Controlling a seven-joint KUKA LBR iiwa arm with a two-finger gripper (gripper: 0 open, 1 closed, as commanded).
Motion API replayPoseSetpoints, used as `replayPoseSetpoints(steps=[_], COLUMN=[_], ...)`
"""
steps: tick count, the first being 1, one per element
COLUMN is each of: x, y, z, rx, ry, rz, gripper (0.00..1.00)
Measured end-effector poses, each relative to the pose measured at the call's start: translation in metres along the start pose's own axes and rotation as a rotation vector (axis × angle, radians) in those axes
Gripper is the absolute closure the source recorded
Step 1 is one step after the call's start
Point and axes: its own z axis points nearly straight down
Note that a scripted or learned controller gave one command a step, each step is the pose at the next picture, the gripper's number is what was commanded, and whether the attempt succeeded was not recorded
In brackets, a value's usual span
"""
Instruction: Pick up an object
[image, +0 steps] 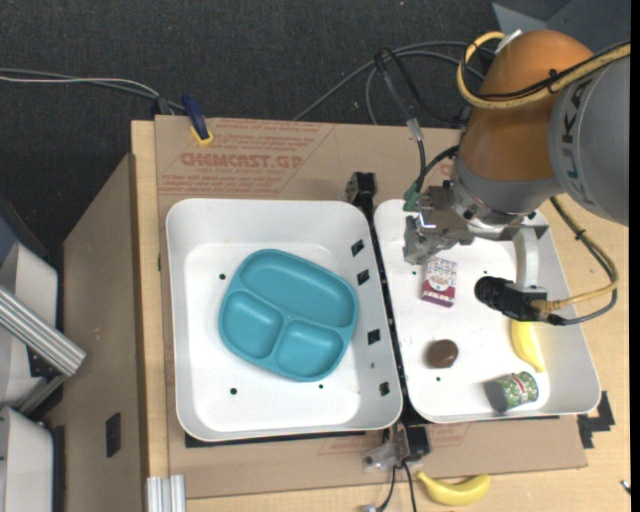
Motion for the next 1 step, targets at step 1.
replayPoseSetpoints(steps=[1], x=[0.0611], y=[0.0024], z=[0.0034], rx=[0.001], ry=[0.000], rz=[0.000], gripper=[1.00])
